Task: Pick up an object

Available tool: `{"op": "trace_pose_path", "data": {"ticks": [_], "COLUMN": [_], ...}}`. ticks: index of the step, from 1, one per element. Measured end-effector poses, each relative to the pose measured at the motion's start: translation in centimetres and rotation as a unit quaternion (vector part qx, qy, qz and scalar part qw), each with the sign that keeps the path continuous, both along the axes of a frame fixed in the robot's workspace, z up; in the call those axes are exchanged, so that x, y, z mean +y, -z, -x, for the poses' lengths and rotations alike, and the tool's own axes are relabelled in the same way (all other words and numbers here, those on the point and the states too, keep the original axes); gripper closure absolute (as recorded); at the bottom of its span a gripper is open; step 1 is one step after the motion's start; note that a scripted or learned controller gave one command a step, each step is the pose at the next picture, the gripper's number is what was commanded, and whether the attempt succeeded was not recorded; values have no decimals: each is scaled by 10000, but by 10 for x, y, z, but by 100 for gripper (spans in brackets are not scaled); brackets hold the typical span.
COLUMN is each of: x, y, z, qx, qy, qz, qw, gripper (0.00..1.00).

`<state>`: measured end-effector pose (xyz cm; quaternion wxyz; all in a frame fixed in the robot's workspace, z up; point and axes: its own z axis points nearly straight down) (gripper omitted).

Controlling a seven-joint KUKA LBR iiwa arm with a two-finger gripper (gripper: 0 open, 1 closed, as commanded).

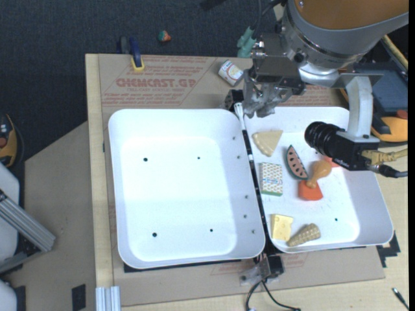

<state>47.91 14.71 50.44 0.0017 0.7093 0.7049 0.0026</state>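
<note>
My gripper hangs over the far left corner of the right bin, just above the divide between the two bins. Nothing shows between its fingers. Below it in the right bin lie a cream wedge, a watermelon slice, a small patterned packet, an orange and red carrot-like piece, a yellow cheese block and a tan cone. The cream wedge is the closest item to the gripper.
The left bin sits beside the right one on a cardboard sheet. A black cylinder on the arm overhangs the right bin's far side. A small white box and a yellow clip lie on the cardboard behind the bins.
</note>
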Motion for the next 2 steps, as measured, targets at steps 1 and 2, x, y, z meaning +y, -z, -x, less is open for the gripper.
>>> {"op": "trace_pose_path", "data": {"ticks": [1,2], "x": [65,78], "y": [141,-41], "z": [2,0], "qx": [104,-66], "qy": [-59,-47], "qz": [31,-45], "qw": [9999,10000], "gripper": [100,100]}}
